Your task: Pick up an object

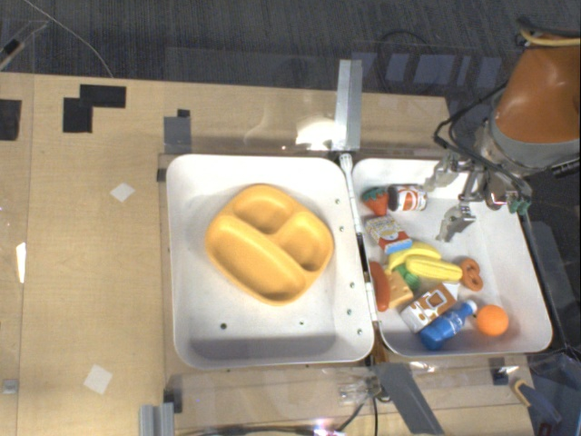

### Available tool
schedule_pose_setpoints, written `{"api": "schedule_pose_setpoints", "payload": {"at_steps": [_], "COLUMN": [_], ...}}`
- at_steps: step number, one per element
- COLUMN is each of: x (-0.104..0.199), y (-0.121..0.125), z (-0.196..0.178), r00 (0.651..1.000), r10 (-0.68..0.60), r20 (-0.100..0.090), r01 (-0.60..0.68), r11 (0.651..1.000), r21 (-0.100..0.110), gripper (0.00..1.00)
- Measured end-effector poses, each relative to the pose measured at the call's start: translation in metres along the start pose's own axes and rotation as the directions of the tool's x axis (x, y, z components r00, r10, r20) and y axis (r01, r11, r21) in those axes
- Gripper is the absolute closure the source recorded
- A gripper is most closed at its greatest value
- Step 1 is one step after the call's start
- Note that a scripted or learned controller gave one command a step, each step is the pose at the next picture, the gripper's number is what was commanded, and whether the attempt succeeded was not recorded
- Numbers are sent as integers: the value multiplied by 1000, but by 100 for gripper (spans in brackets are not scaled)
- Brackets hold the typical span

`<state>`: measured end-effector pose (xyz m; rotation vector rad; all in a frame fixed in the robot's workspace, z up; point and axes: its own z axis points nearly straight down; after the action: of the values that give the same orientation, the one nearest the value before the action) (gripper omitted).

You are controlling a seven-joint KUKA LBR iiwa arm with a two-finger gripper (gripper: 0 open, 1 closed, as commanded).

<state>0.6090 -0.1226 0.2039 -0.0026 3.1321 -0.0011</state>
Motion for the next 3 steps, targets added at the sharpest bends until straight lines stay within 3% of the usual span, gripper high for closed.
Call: {"api": "schedule_pose_setpoints", "payload": {"at_steps": [1,2,3], "x": [-56,-38,-56], "y": [-44,34,24], "z": [-36,75,103], "r00": [996,958,845], "r10": [94,285,534], "r20": [6,-3,-10], "r01": [-94,-285,-534], "r11": [996,958,845], "r21": [1,-2,-1], "gripper": [0,0,0]}}
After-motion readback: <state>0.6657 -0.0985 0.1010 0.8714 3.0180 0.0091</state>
